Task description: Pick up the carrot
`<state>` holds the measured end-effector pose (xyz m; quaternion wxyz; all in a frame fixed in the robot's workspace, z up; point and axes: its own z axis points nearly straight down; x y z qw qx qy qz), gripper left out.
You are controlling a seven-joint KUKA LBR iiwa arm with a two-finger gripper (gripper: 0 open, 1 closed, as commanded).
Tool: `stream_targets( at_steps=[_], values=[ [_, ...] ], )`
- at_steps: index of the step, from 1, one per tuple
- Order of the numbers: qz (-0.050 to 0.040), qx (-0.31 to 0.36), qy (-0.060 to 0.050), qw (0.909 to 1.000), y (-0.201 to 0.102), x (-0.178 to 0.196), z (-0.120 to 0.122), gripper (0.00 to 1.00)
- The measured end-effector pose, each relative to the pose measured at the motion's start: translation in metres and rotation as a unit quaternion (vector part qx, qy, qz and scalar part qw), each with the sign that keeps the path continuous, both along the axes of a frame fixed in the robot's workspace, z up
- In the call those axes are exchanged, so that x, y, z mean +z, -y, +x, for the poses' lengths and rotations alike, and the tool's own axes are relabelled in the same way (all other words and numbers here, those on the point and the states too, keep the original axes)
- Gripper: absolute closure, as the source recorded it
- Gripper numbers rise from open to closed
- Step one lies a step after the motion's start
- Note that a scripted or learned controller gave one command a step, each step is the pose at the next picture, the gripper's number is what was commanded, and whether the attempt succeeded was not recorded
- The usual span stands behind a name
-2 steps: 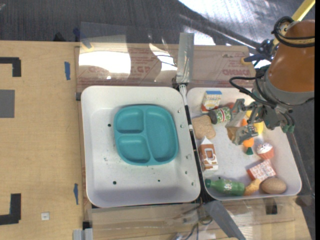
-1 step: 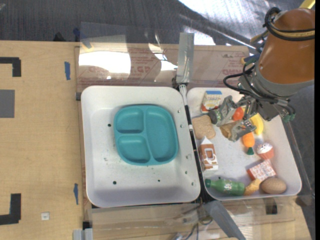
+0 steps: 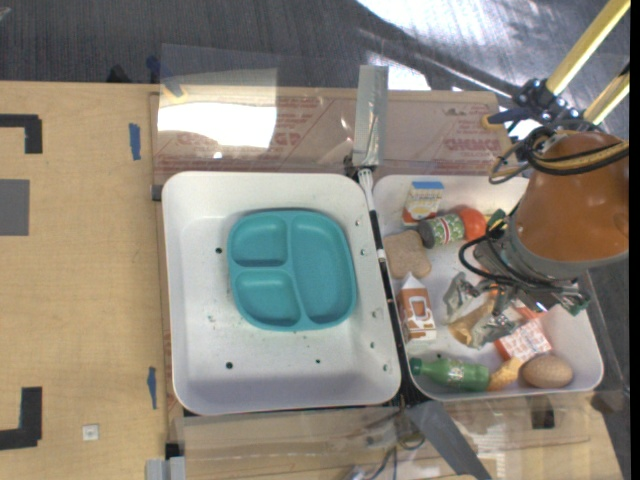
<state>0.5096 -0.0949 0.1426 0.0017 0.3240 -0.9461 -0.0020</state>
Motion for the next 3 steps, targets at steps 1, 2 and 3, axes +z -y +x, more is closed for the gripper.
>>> stream_targets(
  at_steps=[1,2,3],
  values=[
    [0.0,0.067,0.001,0.9977,0.041,-0.047,-0.004,1.0],
    [-0.0038,0.019,0.012,0.9997,0.051,0.197,0.01,1.0],
    [-0.0011,-0.019,0.007,0.9998,0.025,-0.042,-0.001,1.0]
  ],
)
